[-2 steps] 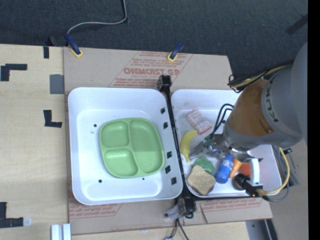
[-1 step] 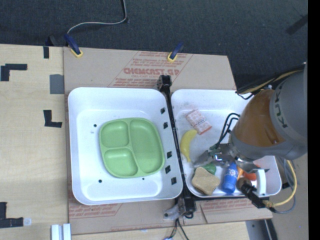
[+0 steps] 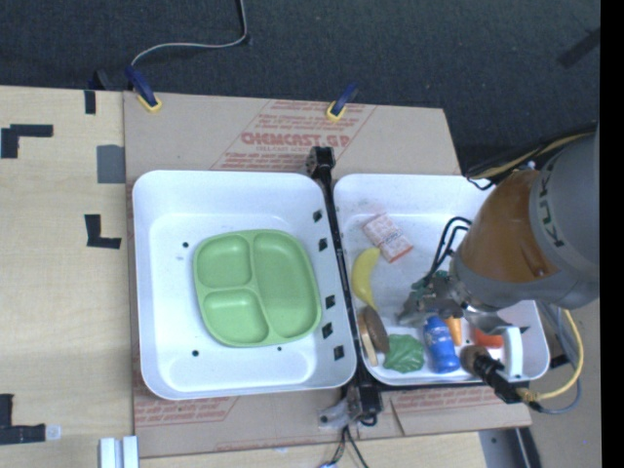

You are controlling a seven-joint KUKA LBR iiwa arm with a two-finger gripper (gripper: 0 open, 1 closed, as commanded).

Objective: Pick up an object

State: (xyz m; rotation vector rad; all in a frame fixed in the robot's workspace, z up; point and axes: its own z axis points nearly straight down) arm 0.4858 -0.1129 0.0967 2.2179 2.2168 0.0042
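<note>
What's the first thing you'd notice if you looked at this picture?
Probably the big green plate with three sections, lying alone in the left bin. Next comes the bulky grey and orange robot arm, reaching in from the right over the right bin. Below it lies a colourful jumble: a yellow banana, a small pink box, something green and a blue bottle.

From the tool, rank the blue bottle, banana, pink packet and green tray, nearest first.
Tool sits in the right bin.
1. Blue bottle, just below it.
2. Banana, to its left.
3. Pink packet, upper left.
4. Green tray, in the left bin.
</note>
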